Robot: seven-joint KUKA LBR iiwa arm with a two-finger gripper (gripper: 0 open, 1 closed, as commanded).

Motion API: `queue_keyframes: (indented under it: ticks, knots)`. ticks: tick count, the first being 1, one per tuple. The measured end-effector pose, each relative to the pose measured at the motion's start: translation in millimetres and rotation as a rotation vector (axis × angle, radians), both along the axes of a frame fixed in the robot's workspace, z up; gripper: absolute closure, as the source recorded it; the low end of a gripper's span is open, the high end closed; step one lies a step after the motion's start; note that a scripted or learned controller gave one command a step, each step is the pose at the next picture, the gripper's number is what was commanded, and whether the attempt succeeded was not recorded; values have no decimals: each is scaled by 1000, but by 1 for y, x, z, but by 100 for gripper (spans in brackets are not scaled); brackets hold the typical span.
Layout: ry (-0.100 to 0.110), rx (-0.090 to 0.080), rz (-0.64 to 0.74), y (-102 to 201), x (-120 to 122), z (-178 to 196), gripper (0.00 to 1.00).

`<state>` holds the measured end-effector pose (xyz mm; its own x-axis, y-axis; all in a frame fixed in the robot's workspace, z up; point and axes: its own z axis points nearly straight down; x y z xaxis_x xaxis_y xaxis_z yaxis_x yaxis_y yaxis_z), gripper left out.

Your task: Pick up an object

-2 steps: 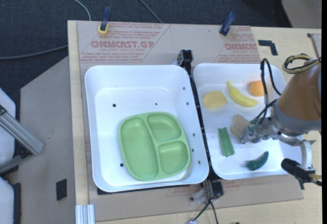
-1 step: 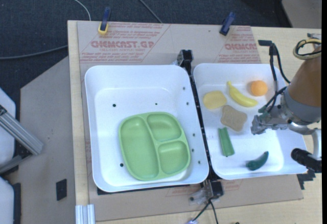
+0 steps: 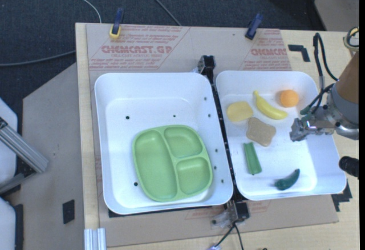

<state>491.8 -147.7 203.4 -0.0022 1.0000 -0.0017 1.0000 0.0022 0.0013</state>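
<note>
- Pincer (image 3: pixel 296 130) over right bin (image 3: pixel 325 183), right side; whether spread or clenched, cannot tell.
- Sponge (image 3: pixel 261 131), tan, rough slab, nearest, just left of pincer.
- Orange (image 3: pixel 288 98), banana (image 3: pixel 269 107), pale lemon (image 3: pixel 239 111) behind; green stick (image 3: pixel 251 158), dark pepper (image 3: pixel 288 180) in front.
- Left bin (image 3: pixel 114 89): smooth green divided plate (image 3: pixel 171 161).

Bright even overhead light, white bins (image 3: pixel 108 95) near glare, soft faint shadows, slightly soft focus, perhaps mild edge distortion
</note>
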Motion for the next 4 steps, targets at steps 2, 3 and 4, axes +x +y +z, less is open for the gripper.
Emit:
queue_keyframes:
  ticks: [2, 3, 4]
  knots:
    - [4, 1, 3, 36, 25, 28, 100]
    - [4, 1, 5, 89, 57, 16, 100]
    - [5, 1, 0, 132, 82, 23, 100]
